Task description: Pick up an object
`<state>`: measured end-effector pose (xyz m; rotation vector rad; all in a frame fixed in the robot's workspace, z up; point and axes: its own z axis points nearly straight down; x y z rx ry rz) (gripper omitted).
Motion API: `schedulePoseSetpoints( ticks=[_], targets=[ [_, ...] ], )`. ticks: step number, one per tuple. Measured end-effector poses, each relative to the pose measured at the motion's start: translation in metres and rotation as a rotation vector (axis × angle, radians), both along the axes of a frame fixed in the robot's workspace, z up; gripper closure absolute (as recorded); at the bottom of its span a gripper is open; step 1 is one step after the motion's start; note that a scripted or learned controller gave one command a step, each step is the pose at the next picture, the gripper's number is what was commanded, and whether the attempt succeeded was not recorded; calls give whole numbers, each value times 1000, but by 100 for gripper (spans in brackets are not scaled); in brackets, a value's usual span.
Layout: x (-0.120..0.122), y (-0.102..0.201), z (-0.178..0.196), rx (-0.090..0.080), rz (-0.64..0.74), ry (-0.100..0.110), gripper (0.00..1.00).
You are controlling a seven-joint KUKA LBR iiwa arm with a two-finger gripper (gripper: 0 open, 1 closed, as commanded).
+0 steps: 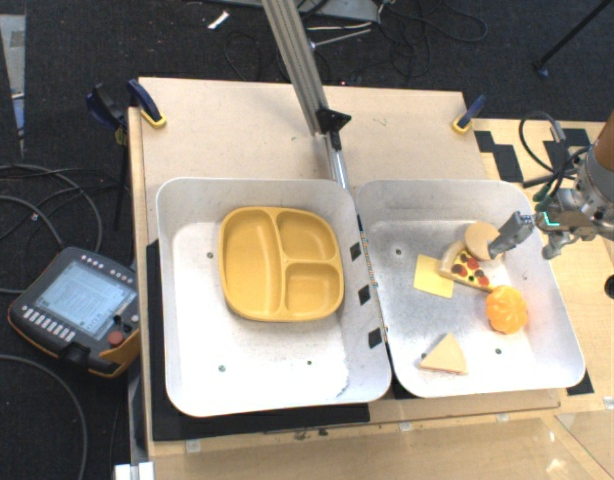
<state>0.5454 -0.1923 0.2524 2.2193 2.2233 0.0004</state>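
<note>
Over the right bin's (547,298) far right edge my gripper (532,230) hovers; jaw state: cannot tell. Pizza slice (469,268), orange (507,309), cheese wedge (446,355) lie ungrasped. Pick not yet made.

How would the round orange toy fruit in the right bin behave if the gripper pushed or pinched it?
The round orange toy fruit looks rounded, so a push would probably roll it toward the bin wall. Its glossy curved surface might slip from the gripper if pinched off-centre. It likely stays rigid.
</note>
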Motion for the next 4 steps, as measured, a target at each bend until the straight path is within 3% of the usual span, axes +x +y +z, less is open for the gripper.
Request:
schedulePoseSetpoints(
  ticks=[2,3,4],
  targets=[
    [0,4,-108,1,-2,6,0],
    [1,4,-158,-1,-2,-2,0],
    [1,4,-146,-1,-2,-3,100]
  ],
)
